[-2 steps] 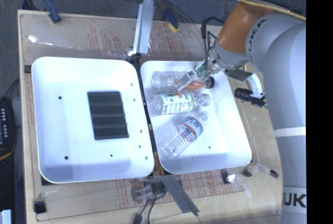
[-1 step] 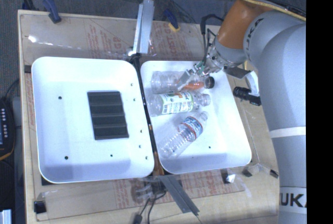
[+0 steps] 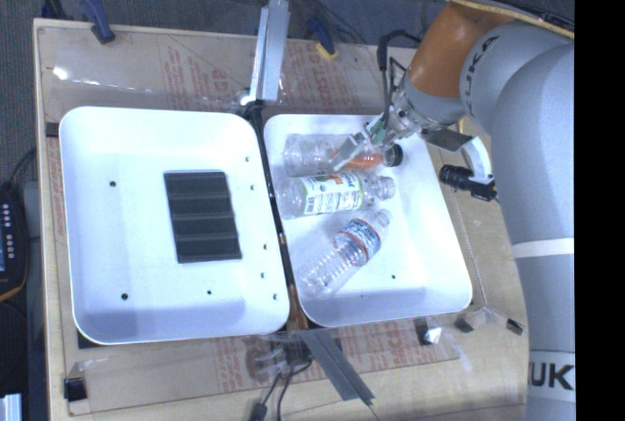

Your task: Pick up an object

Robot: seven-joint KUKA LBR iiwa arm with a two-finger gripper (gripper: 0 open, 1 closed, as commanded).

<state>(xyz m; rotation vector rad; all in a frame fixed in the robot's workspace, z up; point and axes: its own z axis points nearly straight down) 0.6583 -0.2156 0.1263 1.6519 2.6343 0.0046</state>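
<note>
A wooden bench (image 3: 146,58) with printed sheeting stands on dark carpet and bears 2 shallow white bins side by side; the left bin (image 3: 98,214) holds a black ribbed tray (image 3: 202,216) lying flat near its middle; the right bin (image 3: 435,253) holds 3 clear plastic bottles lying on their sides. The uppermost bottle (image 3: 314,151) lies near the bin's far edge; just below it lies a bottle with a green and white label (image 3: 330,194), its cap toward the right; nearest the camera, a bottle with a blue label (image 3: 347,251) lies on a slant, cap end up and to the right. The grey arm (image 3: 527,116) with its orange band (image 3: 444,53) reaches in from the right; the gripper (image 3: 376,144) sits low over the far right part of the right bin, just beside the uppermost bottle's right end, near something orange (image 3: 363,158); whether it is spread or pinching cannot be told.
</note>
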